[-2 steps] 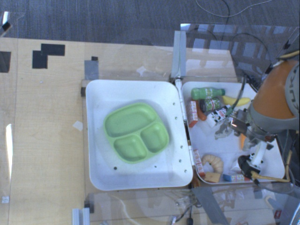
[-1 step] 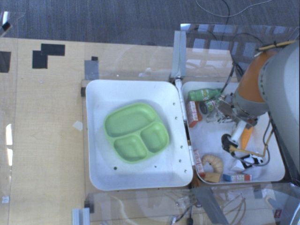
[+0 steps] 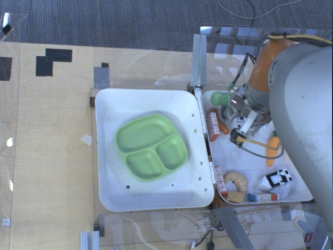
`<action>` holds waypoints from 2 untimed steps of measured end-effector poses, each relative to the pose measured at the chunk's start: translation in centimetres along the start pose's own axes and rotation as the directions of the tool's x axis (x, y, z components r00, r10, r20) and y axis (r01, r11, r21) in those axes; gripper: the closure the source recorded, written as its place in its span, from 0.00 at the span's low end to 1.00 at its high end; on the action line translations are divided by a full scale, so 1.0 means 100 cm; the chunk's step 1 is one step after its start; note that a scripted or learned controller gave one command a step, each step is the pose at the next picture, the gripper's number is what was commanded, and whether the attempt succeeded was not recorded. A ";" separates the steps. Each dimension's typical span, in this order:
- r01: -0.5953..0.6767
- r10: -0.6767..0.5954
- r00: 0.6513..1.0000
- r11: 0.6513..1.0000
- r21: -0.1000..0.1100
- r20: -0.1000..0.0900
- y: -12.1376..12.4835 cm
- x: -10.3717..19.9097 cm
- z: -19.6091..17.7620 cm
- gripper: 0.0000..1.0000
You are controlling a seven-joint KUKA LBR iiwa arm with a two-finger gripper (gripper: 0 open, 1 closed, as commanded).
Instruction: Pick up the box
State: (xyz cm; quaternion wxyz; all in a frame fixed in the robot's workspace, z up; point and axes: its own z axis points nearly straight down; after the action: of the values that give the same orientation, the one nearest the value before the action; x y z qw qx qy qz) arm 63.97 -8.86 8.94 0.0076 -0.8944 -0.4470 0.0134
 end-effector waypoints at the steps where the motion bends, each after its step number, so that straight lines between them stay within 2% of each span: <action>1: 0.268 -0.269 0.963 0.962 -0.044 -0.013 -0.062 -0.045 0.001 0.00; 2: 0.404 -0.404 0.915 0.914 0.016 0.003 0.017 -0.001 0.002 0.00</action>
State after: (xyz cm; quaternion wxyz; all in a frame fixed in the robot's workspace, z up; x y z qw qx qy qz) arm 65.31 -9.98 8.67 0.0153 -0.7826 -0.6221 0.0178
